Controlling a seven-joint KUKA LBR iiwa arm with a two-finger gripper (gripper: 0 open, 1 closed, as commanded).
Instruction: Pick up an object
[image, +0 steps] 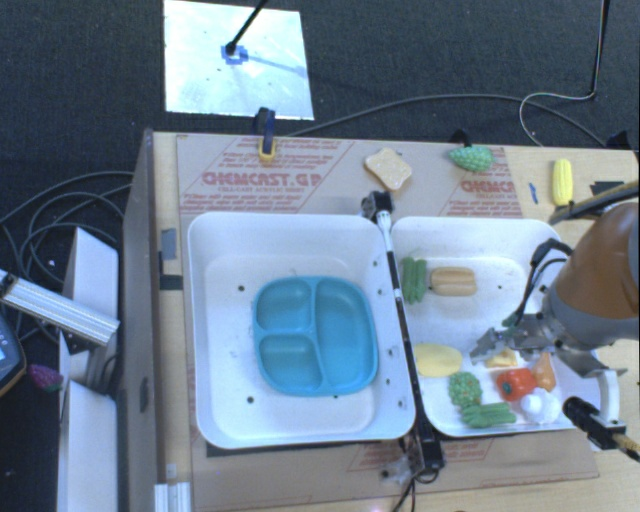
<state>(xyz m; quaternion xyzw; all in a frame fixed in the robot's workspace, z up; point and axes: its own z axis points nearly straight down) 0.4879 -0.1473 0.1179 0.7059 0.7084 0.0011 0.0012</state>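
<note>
The gripper (497, 346) is seen low over the front of the right bin (480, 247), at the end of the grey and orange arm (600, 290); whether it is wide or narrow cannot be told, and nothing is seen to be held. A small pale yellow piece (504, 358) lies just beside its tip. Nearest the front edge, green pods (487, 415) and a white egg (537, 405) are placed, with a red tomato (516, 383), a green broccoli floret (463, 388) and a yellow slice (438, 358) just behind. Farther back, a tan hot dog bun (452, 282) is set beside a green vegetable (412, 278). A blue divided plate (315, 333) is held in the left bin (225, 300). Red letters reading "CHEMCAST GP" are printed on the cardboard sheet (330, 165) beyond the bins, where a bread slice (388, 168), a green lump (470, 158) and a yellow cob (562, 182) are scattered.
</note>
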